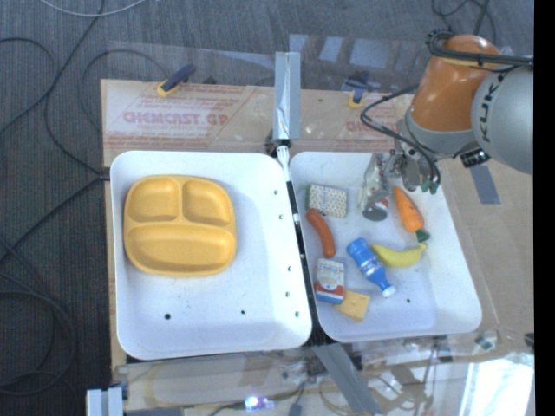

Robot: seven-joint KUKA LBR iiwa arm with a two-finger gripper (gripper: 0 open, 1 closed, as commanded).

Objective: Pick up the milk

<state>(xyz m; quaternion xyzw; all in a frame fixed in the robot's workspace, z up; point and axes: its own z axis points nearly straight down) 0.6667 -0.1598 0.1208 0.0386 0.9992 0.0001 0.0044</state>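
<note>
- The milk point(329, 282), a small carton, lies near the front of the right bin point(451, 310), well apart from the gripper point(376, 199), which hangs over the bin's far end.
- The rig's fingers hold nothing; whether they are spread or closed I cannot tell (they show as one pale blur), so the first risk is a descent with jaws too narrow for the carton.
- The carton looks to touch the cheese wedge point(354, 305) at its right corner, and the blue bottle point(371, 266) lies just beside it. A finger landing on that side would likely strike one of these and shove the carton askew.
- The sausage point(322, 232) sits just behind the carton, and the bin's left wall is close on the other side (little room for a finger there either).
- On the way over, a low pass could brush the carrot point(408, 212), the banana point(400, 254) or the cracker point(328, 200), scattering the pile.
- A lying carton offers a flat, low face; a shallow pinch would probably slip off.
- The yellow tray point(179, 224) in the left bin point(147, 328) is out of harm's way.
</note>
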